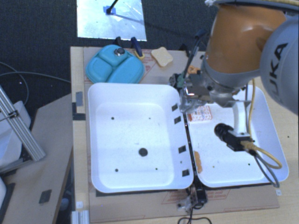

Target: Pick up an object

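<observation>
The grey and orange arm's wrist hangs over the right bin (pixel 266 125), near the divider between the two bins. My gripper (pixel 188 97) sits under the wrist at the bin's upper left corner, mostly hidden by the arm. A small white and red packet (pixel 202 115) lies on the bin floor just below and to the right of the gripper. A thin orange-brown stick (pixel 198 161) lies near the right bin's left wall, lower down. In the left bin (pixel 100 125) a small dark disc (pixel 143 151) rests on the floor.
A black cylinder (pixel 229 136) with a yellow cable (pixel 266 157) hangs from the arm over the right bin. Behind the bins lie a blue divided tray (pixel 114 65), a toast-shaped piece (pixel 162 56) and a blue clip (pixel 136 45).
</observation>
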